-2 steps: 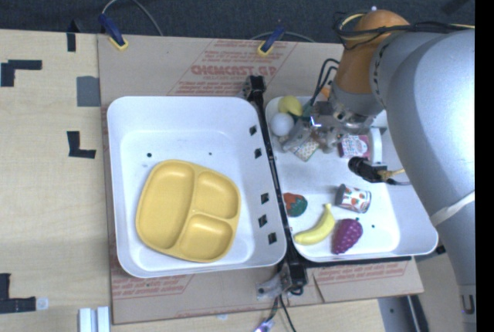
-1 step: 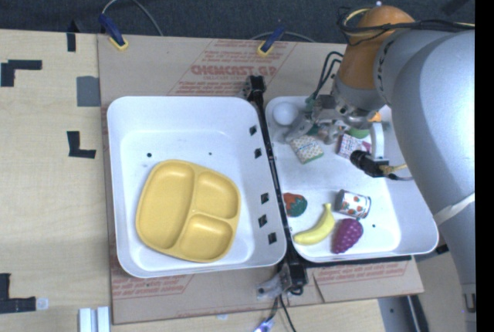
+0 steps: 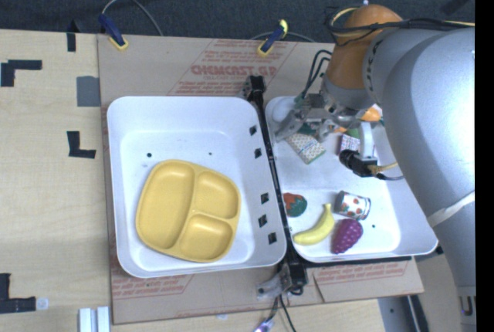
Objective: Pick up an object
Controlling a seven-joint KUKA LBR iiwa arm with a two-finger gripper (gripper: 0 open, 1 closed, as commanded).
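The right bin point(image 3: 386, 242) holds a yellow banana point(image 3: 316, 228), a purple grape bunch point(image 3: 346, 235), a small white cup with red marks point(image 3: 353, 204), a round orange-and-teal item point(image 3: 294, 204) and a patterned packet point(image 3: 307, 146). My gripper point(image 3: 309, 122) hangs low over the bin's far left corner, right above the packet. The wrist and arm hide its fingertips. An orange piece point(image 3: 373, 113) peeks out behind the arm.
In the left bin point(image 3: 123, 122) lies a yellow divided tray point(image 3: 189, 209). Black clips line the wall between the two bins point(image 3: 266, 191). The grey arm point(image 3: 432, 106) covers the right bin's far right side. Yellow clamps point(image 3: 272, 39) hold the cardboard at the back.
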